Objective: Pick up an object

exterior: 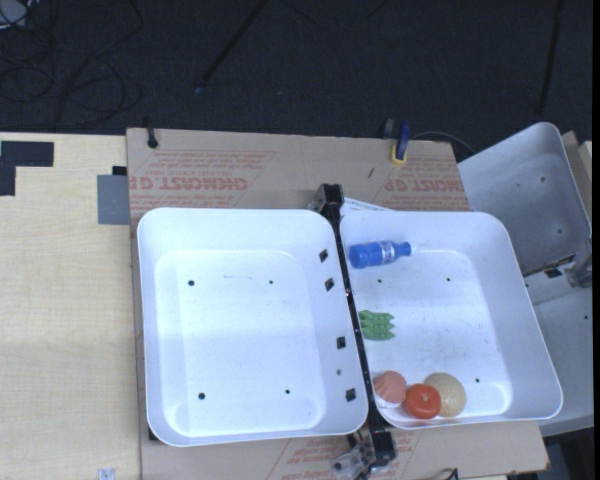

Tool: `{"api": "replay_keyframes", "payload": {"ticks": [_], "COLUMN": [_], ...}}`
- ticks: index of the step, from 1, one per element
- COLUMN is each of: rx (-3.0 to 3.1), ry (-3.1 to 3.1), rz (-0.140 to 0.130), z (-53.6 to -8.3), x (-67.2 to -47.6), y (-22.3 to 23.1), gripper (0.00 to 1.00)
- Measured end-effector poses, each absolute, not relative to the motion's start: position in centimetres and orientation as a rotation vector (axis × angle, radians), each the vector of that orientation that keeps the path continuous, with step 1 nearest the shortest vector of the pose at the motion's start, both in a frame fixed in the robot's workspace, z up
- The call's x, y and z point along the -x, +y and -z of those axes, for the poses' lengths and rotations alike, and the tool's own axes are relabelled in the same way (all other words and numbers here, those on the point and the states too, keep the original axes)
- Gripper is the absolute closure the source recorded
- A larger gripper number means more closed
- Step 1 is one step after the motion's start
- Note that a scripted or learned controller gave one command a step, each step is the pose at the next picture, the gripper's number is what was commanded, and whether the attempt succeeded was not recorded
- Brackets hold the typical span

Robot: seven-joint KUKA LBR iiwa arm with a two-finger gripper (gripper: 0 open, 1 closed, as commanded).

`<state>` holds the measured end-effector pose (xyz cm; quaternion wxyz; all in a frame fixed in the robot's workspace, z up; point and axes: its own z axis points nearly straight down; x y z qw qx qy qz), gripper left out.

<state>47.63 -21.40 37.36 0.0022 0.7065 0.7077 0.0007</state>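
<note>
In the right bin (480,348) a blue bottle (379,254) lies on its side near the far left corner. A small green object (376,325) rests against the bin's left wall at mid-length. At the near left corner three small things sit together: a pale pink piece (389,386), a red round object (422,401) and a cream round object (446,392).
The left bin (235,328) sits beside the right one, with a black clip strip (342,308) along the seam between them. Both rest on a cardboard sheet (260,168). A grey metal plate (535,193) stands at the far right.
</note>
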Motion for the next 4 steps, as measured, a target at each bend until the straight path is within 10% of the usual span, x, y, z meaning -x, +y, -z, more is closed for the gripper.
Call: {"api": "replay_keyframes", "payload": {"ticks": [1, 2, 4], "rx": [-2.225, -2.217, -2.228], "ry": [2.224, 2.222, 2.226], "rz": [0.004, -0.001, 0.007], "z": [-32.7, -37.3, -25.9], "x": [-47.6, -47.6, -47.4], "y": [-21.2, -20.4, -21.3], "gripper": [1.0, 1.0, 1.0]}}
